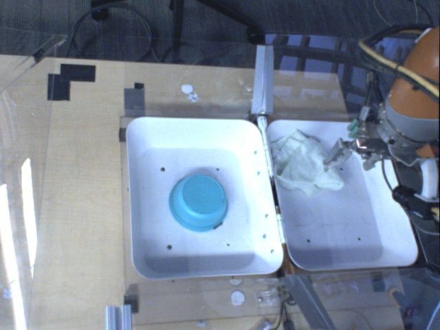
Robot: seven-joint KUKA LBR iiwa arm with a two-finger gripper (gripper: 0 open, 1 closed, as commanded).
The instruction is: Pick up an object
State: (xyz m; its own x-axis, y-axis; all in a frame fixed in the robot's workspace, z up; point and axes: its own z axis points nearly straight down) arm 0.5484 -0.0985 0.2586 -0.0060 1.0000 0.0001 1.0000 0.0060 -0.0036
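A crumpled white cloth point(301, 162) lies in the upper left part of the right bin point(357, 243), against the wall shared with the other bin. A round blue bowl point(199, 202) sits upside down near the middle of the left bin point(158, 143). My gripper point(337, 155) reaches in from the right and hovers low at the cloth's right edge, its tip touching or just above the fabric. Nothing is visibly held in it.
The grey arm with its orange band point(416, 81) and cables crowds the right bin's upper right corner. A metal divider bar point(261, 81) runs up from between the bins. Small bits of debris point(237, 297) lie on the bench in front.
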